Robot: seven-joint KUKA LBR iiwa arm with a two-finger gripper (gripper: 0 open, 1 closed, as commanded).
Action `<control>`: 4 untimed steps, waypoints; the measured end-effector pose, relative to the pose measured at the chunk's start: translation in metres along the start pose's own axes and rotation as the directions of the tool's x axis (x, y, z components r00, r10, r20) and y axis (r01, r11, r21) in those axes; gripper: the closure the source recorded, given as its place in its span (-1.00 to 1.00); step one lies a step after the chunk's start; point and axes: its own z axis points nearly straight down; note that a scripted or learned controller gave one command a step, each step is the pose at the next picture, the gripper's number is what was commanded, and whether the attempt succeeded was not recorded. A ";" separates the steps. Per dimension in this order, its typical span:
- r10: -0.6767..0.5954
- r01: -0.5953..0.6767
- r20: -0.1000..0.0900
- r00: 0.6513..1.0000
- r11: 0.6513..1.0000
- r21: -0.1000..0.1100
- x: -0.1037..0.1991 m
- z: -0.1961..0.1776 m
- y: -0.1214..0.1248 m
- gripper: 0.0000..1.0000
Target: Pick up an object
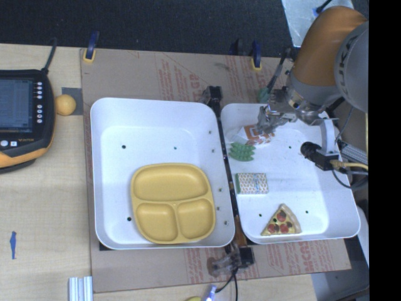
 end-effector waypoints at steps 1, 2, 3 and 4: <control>0.000 0.000 0.000 1.000 1.000 0.002 0.000 0.001 0.000 -1.00; 0.000 0.000 0.002 1.000 1.000 -0.010 -0.034 0.082 0.038 -1.00; -0.001 0.001 0.002 1.000 1.000 -0.011 -0.034 0.069 0.039 1.00; -0.001 0.001 0.002 1.000 1.000 -0.010 -0.034 0.070 0.038 -1.00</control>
